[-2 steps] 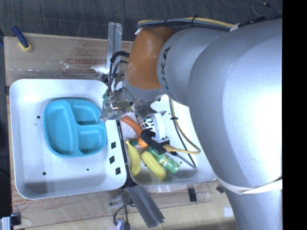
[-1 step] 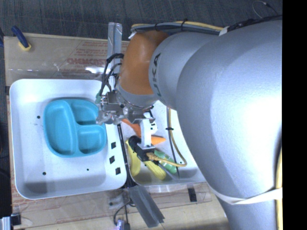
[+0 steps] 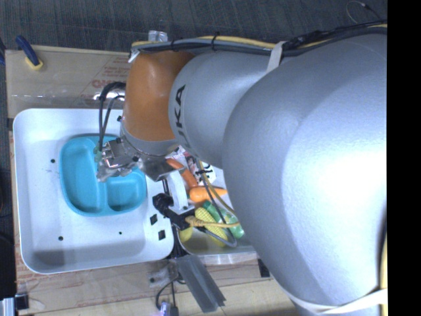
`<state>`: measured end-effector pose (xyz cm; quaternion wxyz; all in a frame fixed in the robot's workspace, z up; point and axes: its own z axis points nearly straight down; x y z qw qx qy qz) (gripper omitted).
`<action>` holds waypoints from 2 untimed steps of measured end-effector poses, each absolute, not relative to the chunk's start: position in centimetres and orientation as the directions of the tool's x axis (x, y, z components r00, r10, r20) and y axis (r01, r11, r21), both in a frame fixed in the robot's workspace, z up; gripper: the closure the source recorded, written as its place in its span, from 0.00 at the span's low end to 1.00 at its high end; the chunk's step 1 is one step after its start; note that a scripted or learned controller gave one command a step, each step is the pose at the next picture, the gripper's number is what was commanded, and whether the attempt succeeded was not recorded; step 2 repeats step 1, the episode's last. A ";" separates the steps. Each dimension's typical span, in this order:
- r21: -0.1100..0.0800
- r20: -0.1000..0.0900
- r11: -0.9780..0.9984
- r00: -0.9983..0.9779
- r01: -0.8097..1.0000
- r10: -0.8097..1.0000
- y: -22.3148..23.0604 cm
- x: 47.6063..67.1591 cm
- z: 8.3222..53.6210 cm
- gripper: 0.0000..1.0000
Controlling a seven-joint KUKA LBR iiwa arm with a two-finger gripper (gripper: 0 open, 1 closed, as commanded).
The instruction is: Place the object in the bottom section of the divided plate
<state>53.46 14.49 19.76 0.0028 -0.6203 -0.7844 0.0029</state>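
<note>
In the left bin (image 3: 33,196) the blue divided plate (image 3: 99,176) lay flat, its sections bare as far as could be seen, with the gripper (image 3: 113,162) hanging over its right-hand rim near the divider. Whether the jaws were apart, together or clamped on anything could not be told; the wrist hid them, and no object showed beneath. The likeliest candidates for the task's object sat in the right bin (image 3: 204,255), where an orange piece (image 3: 199,193) and a yellow-green corn-like piece (image 3: 209,216) lay close together among other toys, half covered by the arm (image 3: 289,163). Judged from this, a good placement called for centring over the plate's bottom section, clear of the divider ridge, lowering close before release so nothing bounced into a neighbouring section.
</note>
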 end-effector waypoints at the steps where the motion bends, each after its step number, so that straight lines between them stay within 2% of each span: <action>1: -0.008 0.001 0.230 -0.230 0.973 0.973 14.5 53.5 19.8 0.00; 2: -0.008 0.001 0.230 -0.230 0.973 0.973 14.5 53.5 19.8 0.00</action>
